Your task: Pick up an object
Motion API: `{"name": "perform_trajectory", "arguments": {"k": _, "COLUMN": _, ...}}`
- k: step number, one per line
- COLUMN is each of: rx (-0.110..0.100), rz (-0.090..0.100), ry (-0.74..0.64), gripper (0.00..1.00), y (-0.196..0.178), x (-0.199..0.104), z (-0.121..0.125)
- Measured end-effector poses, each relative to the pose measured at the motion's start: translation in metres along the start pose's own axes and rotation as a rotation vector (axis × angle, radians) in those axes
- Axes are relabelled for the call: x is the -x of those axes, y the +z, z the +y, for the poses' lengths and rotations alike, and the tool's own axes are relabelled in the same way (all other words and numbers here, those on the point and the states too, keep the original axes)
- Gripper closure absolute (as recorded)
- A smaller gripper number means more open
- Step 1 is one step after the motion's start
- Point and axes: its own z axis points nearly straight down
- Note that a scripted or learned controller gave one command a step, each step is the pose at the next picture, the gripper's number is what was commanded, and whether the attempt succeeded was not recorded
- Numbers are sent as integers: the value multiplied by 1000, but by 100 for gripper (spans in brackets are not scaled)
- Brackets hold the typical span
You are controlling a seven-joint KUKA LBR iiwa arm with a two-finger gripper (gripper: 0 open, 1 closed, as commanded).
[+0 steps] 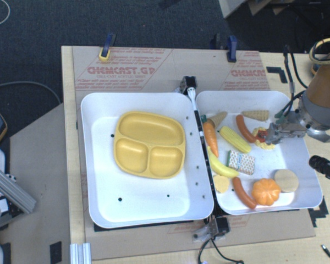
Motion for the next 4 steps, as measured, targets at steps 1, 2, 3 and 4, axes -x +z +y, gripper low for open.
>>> {"name": "perform_trajectory", "arguments": {"k": 1, "rx": 2, "rz": -1, "ry": -1, "gripper": 100, "y": -64, "x": 2, "z": 7}}
{"name": "perform_trajectory", "arguments": {"k": 2, "rx": -4, "rz": 1, "ry": 0, "gripper": 100, "y": -63, "x": 2, "z": 8}}
{"name": "perform_trajectory", "arguments": {"k": 3, "rx": -9, "rz": 6, "ry": -5, "gripper": 100, "y": -73, "x": -52, "z": 2}}
{"name": "perform_trajectory", "arguments": {"k": 4, "rx": -11, "rz": 7, "ry": -4, "gripper": 100, "y": -60, "x": -100, "z": 1}}
